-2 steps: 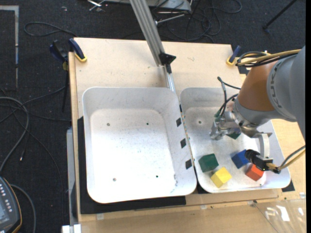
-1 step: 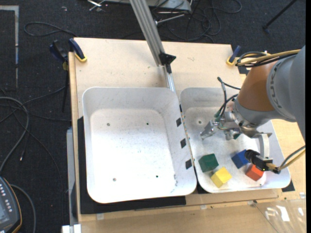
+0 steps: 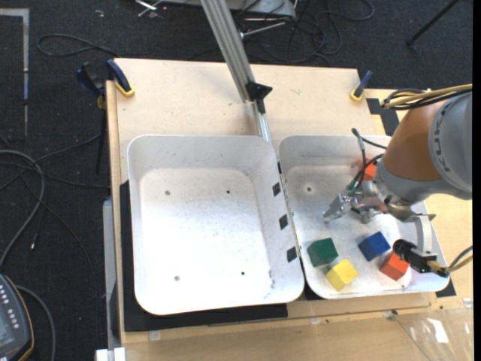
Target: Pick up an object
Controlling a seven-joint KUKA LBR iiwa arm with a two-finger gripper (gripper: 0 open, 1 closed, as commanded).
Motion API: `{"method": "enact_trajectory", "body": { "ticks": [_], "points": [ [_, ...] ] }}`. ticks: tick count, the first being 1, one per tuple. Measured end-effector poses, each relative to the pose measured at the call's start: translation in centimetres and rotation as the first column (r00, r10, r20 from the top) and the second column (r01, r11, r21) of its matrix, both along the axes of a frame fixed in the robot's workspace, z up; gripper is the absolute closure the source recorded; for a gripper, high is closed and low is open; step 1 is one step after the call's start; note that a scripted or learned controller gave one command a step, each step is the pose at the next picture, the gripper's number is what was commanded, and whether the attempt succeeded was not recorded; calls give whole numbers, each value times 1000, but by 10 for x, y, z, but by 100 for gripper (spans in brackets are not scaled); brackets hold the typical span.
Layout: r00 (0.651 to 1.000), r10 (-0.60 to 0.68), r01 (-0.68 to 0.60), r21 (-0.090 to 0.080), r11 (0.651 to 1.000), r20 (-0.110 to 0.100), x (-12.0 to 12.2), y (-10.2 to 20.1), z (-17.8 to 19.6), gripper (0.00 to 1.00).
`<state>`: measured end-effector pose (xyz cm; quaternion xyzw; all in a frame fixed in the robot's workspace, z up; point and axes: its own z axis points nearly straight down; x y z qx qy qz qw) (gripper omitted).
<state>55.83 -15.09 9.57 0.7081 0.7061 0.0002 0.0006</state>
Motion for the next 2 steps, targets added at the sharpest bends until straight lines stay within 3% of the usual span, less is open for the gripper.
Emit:
{"method": "enact_trajectory", "body": {
  "ticks": [1,2],
  "points": [
    [1000,8,-8,3,1000,-1,66,8,-1,0],
    [1000,-1,1,0,1000,-4,3,-8,0,0]
  ]
}}
